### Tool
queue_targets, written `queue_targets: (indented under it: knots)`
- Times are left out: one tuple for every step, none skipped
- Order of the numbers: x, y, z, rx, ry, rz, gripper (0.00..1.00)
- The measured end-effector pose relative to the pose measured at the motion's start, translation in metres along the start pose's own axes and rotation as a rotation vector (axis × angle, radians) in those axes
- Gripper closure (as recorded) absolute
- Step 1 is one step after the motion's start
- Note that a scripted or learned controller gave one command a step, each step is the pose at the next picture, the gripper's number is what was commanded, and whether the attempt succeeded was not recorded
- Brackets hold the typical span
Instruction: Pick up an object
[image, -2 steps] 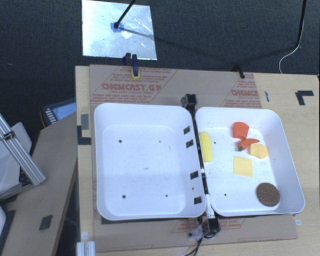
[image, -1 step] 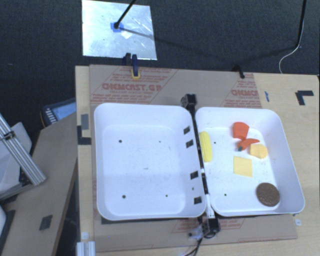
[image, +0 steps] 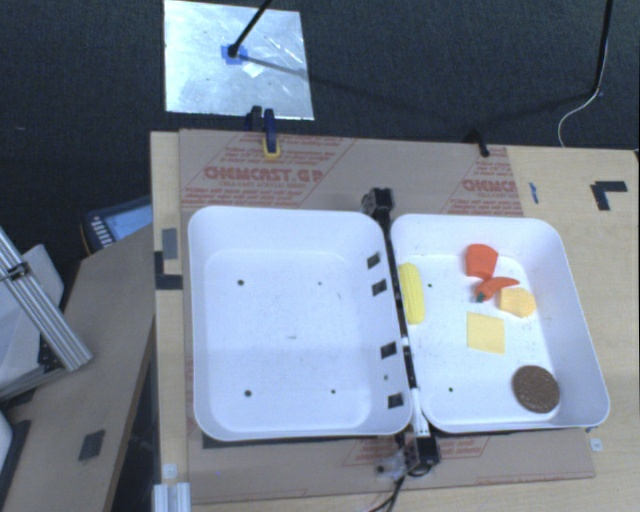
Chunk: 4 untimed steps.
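- Red letters on the brown board (image: 290, 170) under the bins read "CHEMCAST GP", at the far left.
- The same red words at the far right are too tilted to read well.

I see two white bins: the left bin (image: 285, 325) and the right bin (image: 560, 300). In the right bin I see a yellow corn cob (image: 411, 292), an orange piece (image: 481, 260), a smaller orange carrot-like piece with a dark tip (image: 493, 288), a yellow-orange chunk (image: 518, 301), a pale yellow flat square (image: 487, 332) and a brown round disc (image: 536, 388). The board (image: 300, 170) beneath is tan with red lettering. A silver sheet (image: 238, 58) carries a blue mark.
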<state>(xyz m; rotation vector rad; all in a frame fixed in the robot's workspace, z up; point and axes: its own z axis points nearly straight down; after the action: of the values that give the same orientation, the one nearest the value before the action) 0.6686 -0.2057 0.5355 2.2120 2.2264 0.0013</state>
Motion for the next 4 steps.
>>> queue_targets:
  knots:
    - [-0.0001,0.0,0.0,0.0,0.0,0.0,1.0]
    - [0.0,0.0,0.0,0.0,0.0,0.0,1.0]
    - [-0.0001,0.0,0.0,0.0,0.0,0.0,1.0]
    - [0.0,0.0,0.0001,0.0,0.0,0.0,1.0]
